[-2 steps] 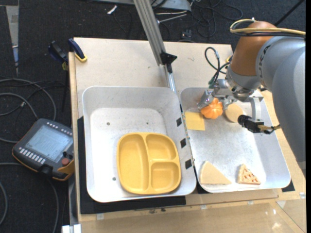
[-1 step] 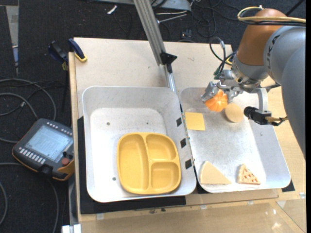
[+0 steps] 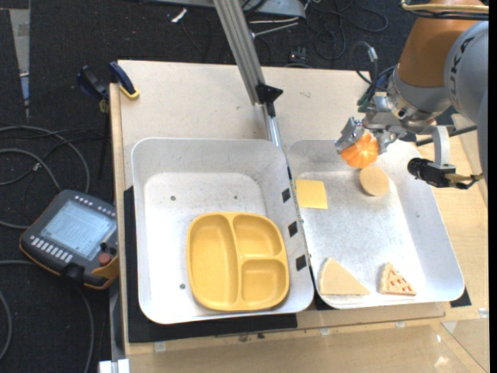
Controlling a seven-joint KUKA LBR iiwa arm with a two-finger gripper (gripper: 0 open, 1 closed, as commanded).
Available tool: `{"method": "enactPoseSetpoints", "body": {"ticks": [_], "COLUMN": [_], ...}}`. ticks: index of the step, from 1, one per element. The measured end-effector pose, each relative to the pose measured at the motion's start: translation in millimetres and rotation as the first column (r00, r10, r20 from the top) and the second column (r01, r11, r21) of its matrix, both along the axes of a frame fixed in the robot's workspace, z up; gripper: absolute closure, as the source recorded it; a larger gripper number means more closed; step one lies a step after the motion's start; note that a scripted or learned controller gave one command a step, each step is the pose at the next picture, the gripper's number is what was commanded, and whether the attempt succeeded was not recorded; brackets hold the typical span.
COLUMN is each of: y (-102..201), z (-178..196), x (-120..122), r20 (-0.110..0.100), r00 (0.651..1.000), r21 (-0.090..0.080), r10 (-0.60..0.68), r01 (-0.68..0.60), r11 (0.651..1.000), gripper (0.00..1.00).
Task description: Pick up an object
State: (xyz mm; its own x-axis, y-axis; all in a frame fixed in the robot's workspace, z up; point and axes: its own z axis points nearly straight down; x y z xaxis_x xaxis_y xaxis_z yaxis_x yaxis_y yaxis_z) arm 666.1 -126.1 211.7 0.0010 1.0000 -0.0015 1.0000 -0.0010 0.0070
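Observation:
My gripper (image 3: 356,140) hangs over the far part of the right bin (image 3: 431,231), reaching in from the right. A round orange object (image 3: 359,154), like a small fruit, sits between its fingers, and the gripper is shut on it. The fruit looks raised a little above the bin floor. Just to its right a tan round disc (image 3: 373,182) lies on the floor. A flat yellow square (image 3: 312,193) rests at the bin's left side. Near the front edge lie a pale tan wedge (image 3: 342,278) and a smaller orange waffle-patterned wedge (image 3: 396,280).
The left bin (image 3: 155,169) holds a yellow divided plate (image 3: 237,260). A slanted metal pole (image 3: 241,37) comes down to the ridge between the bins. A teach pendant (image 3: 71,235) lies on the floor to the left.

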Motion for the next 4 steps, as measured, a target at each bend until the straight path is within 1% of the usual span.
{"method": "enactPoseSetpoints", "body": {"ticks": [1,2,3,4], "y": [0,55,95,147], "z": [-1,-5,-5,10], "x": [1,-23,-53,-83], "r20": [-0.005,-0.01,-0.011,-0.009], "r00": [1.0,1.0,1.0,1.0], "r21": [0.001,0.004,0.003,0.004], "r10": [0.002,0.008,0.007,0.009], "r01": [-0.002,-0.008,-0.007,-0.009], "r11": [1.0,1.0,1.0,1.0], "gripper": [1.0,1.0,1.0,1.0]}}
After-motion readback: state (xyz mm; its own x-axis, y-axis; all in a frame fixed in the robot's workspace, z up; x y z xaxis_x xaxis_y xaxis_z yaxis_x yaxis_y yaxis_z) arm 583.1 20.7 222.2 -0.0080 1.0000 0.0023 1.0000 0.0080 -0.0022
